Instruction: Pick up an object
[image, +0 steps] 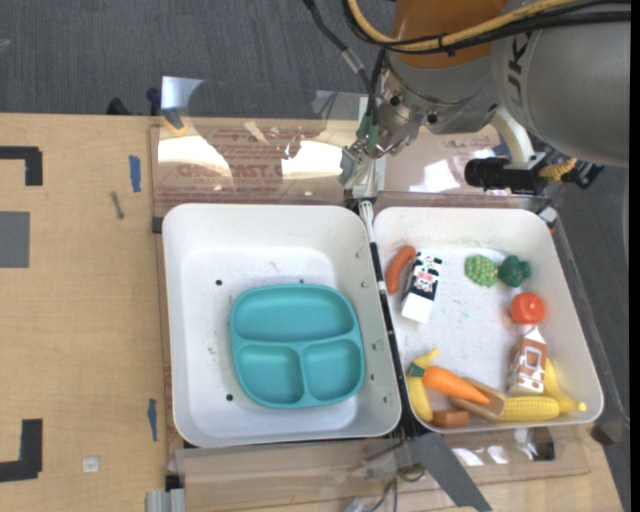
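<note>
bins (190, 230): 2 | tray (296, 344): 1 | carrot (455, 383): 1 | tomato (527, 308): 1 | gripper (362, 170): state cannot be told

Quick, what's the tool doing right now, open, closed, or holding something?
Tool: cannot be told. It sits above the bins' back edge with nothing visibly in it.

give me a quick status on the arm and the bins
Tool up behind the bins' back edge, at the divider. Toy food in right bin: carrot, tomato, corn, untouched. Teal tray in left bin.
</note>
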